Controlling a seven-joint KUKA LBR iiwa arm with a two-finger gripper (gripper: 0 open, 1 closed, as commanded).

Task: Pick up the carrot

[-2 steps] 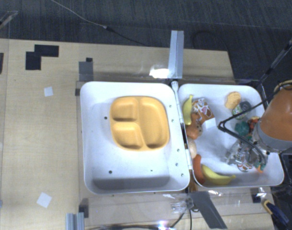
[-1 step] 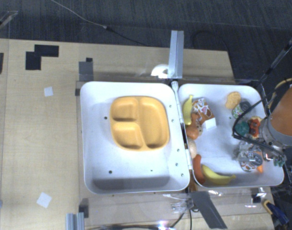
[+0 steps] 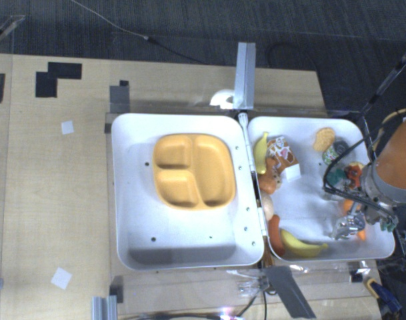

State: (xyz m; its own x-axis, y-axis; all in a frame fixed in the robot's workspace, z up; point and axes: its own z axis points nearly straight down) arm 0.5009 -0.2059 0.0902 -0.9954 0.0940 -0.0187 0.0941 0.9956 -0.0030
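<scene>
- A light wood bench (image 3: 49,199) holds two white bins; the left bin (image 3: 133,245) has a yellow tray (image 3: 191,171)
- The carrot (image 3: 350,207) shows as small orange bits in the right bin (image 3: 303,199), right under the gripper (image 3: 349,229)
- I think it is the reaching step; I cannot tell how the jaws stand
- Next it needs a sure squeeze on the carrot, then a lift, clear of the banana (image 3: 301,243)

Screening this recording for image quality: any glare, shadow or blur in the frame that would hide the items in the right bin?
Camera view: even overhead light; a soft shadow along the left bin near wall, a bright glare spot by the metal post; right bin items are small and soft, and the gripper with the orange bits beside it is too blurred to read.
</scene>
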